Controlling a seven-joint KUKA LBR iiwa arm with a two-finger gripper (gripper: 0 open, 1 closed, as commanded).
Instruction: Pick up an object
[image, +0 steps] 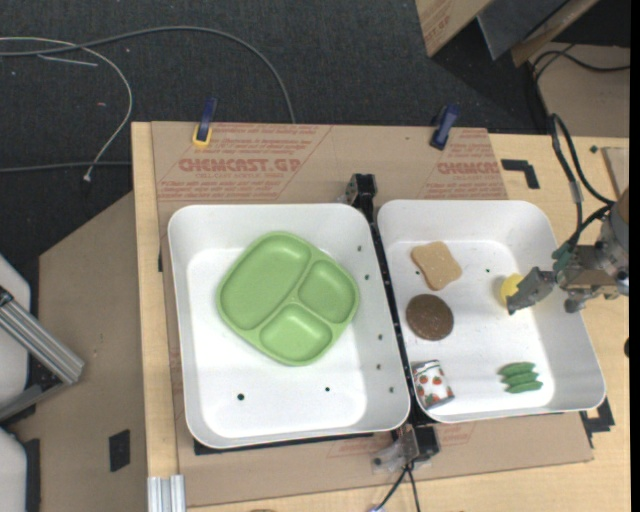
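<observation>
The right bin (470, 222) holds a tan bread slice (436, 263), a round brown patty (430, 317), a small red-and-white can (432, 383) lying at the front left corner, a green pea pod (520, 377) and a small yellow piece (510, 287). My gripper (550, 297) hangs over the bin's right side, open, with nothing between its fingers. Its left finger (528, 291) is right beside the yellow piece, which lies just outside the jaws on their left.
The left bin (200, 400) holds a green divided plate (288, 297). A black clamp (361, 188) sits where the bins meet at the back, and another (415, 440) at the front. Cables run along the right edge of the bench.
</observation>
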